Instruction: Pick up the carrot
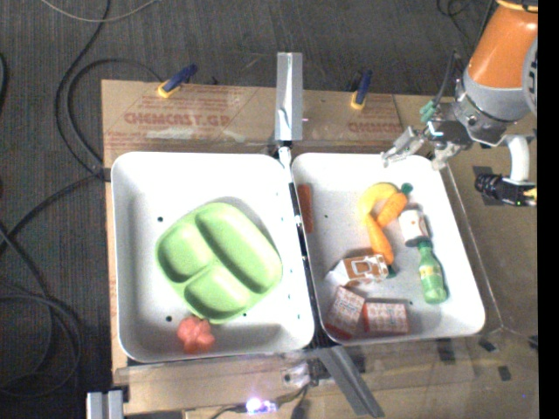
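In the left white bin [131, 234] lie a green lumpy plastic tray [220, 260] and a small red toy [195, 333]. In the right white bin [463, 260] the long orange carrot [380, 240] lies near the middle, just beside a yellow banana [377, 196]. It looks light, stiff and smooth, so its middle seems the best spot to pinch. The robot's jaws [417, 147] hang wide apart and empty above the bin's top edge.

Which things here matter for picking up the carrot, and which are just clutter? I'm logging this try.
For the job:
carrot, in the right bin
gripper, over that bin's far rim

Lying about:
banana
green bottle
small white bottle
cartons
red stick
green tray and pink toy in the left bin
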Controlling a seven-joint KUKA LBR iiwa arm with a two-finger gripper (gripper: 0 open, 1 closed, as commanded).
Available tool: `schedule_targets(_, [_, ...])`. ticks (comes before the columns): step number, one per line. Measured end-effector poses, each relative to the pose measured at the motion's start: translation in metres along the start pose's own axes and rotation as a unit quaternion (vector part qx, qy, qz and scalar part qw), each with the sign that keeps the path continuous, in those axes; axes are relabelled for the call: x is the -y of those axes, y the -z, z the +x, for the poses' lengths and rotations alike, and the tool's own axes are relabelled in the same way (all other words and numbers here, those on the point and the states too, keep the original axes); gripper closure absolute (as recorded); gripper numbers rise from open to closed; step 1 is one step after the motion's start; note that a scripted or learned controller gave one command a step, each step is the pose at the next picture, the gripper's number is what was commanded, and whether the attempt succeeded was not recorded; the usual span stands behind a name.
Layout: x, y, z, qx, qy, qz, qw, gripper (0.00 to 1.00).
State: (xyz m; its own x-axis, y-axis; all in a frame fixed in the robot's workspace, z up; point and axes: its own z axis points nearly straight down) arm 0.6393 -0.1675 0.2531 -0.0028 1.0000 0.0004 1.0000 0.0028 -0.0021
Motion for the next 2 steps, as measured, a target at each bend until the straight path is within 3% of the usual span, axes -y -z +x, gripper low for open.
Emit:
schedule_targets(1, [0.038, 0.037, 0.001, 0.001, -0.123, 0.000, 0.9924, 0.00])
schedule_targets(2, [0.046, -0.131, -0.005, -0.002, -0.054, -0.005, 0.9985, 0.00])
